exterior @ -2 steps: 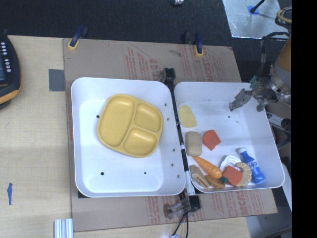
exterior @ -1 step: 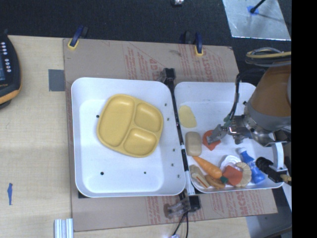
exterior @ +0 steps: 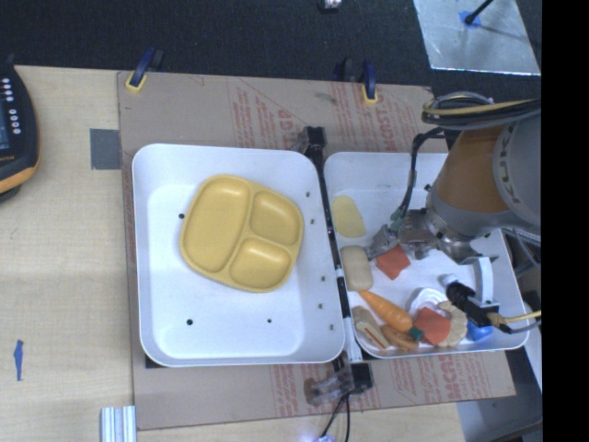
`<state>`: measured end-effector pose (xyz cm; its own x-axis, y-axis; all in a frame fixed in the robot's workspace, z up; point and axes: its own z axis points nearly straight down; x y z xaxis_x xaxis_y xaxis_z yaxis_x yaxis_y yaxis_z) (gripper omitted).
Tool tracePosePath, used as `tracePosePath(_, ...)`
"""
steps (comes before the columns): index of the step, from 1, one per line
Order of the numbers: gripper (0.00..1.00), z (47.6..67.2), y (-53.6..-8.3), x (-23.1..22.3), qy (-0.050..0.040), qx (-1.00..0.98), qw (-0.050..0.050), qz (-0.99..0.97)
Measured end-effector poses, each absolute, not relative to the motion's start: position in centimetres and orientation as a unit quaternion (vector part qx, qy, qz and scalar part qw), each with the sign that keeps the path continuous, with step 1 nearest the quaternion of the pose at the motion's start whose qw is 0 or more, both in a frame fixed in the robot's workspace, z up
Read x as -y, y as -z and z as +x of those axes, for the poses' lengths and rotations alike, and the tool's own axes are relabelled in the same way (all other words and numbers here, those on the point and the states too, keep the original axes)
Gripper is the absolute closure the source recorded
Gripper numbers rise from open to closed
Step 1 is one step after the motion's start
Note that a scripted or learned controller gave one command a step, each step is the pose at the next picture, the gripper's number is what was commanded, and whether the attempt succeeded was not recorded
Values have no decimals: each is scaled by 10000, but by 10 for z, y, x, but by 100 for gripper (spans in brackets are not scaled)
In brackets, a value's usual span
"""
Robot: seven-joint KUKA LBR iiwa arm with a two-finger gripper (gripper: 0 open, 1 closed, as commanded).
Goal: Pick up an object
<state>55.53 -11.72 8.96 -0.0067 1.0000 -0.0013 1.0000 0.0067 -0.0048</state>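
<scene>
Reaching in from the right, the grey arm (exterior: 479,178) with its orange band hangs over the right bin (exterior: 368,168), and its gripper (exterior: 394,244) sits low among the clutter there. A red block (exterior: 394,263) lies directly under the dark fingertips, touching or nearly touching them — whether it is actually pinched between them cannot be told, since the wrist covers the fingers from above and their spread is hidden.

Around the red block lie a pale yellow flat piece (exterior: 348,215) toward the bin's upper left, a beige block (exterior: 357,269) just beside the centre divider, and an orange carrot (exterior: 386,309) below. Further down in the bin's lower corner a heap of small items — something red, something white, something blue — is too tangled to name. The arm's bulk cuts off the bin's right side.

The left bin (exterior: 156,247) holds a yellow divided tray (exterior: 241,232) with three compartments, lying tilted, well apart from the gripper.
</scene>
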Motion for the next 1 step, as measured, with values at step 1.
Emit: tracePosePath(1,100,555,-102,118,-19,7089,13,-7053)
